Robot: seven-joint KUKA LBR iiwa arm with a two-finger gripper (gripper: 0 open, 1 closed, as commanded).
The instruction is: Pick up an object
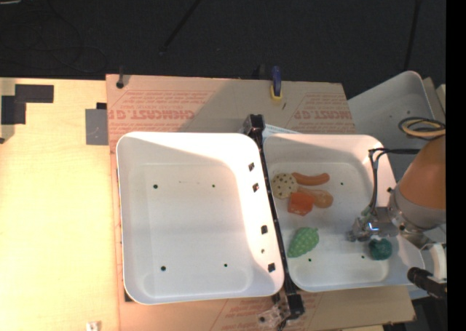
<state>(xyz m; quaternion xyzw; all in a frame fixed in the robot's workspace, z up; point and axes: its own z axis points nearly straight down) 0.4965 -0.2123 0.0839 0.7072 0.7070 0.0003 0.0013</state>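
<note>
Reaching in from three o'clock, the arm [426, 188] sets its end effector [366, 229] low at the right bin's [342, 284] four o'clock side, just at ten o'clock of a dark teal object [380, 249]; how far it is open I cannot tell. Toward nine o'clock lie a green object [303, 241], a red block [300, 204], a round cookie [282, 185] and an orange sausage [312, 177].

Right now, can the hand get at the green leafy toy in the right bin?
Probably yes. The hand sits low in the right bin, with bare bin floor between it and the green leafy toy. The dark teal object lies on the hand's other side, out of the way.
</note>
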